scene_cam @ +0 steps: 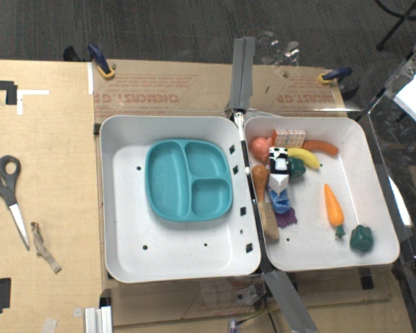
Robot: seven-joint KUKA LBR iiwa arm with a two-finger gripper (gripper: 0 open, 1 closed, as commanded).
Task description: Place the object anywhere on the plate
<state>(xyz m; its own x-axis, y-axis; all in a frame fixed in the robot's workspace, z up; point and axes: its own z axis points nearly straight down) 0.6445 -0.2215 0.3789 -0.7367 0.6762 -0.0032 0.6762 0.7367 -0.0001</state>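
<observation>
Orange carrot (333,205) – upright in view, green end nearest.

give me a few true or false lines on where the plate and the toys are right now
1. The teal plate lies in the left bin. True.
2. A carrot sits on the plate. False: it lies in the right bin, apart from the plate.
3. The banana is in the right bin. True.
4. The scissors lie inside the left bin. False: they lie on the bench left of both bins.
5. The plate has three compartments. True.
</observation>
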